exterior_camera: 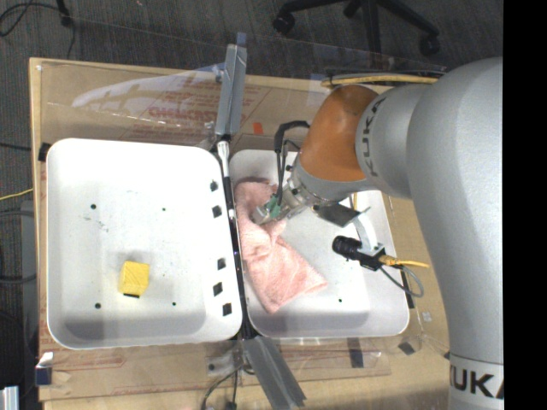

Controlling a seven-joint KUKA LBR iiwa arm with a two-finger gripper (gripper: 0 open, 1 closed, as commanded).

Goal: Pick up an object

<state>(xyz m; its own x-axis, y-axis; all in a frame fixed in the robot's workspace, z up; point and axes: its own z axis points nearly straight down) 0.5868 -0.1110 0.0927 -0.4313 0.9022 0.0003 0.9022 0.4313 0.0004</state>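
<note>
Claw on the cloth, right bin

We see the claw (275, 207) down on the pink cloth (272, 259) in the right bin (376, 314); a yellow block (134, 278) lies in the left bin (77, 169).

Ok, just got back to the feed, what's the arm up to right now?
The arm is reaching into the right bin, with its gripper down on the upper part of a pink cloth lying along that bin's left side. The cloth lies crumpled on the bin floor. A small yellow block sits alone in the left bin.
</note>
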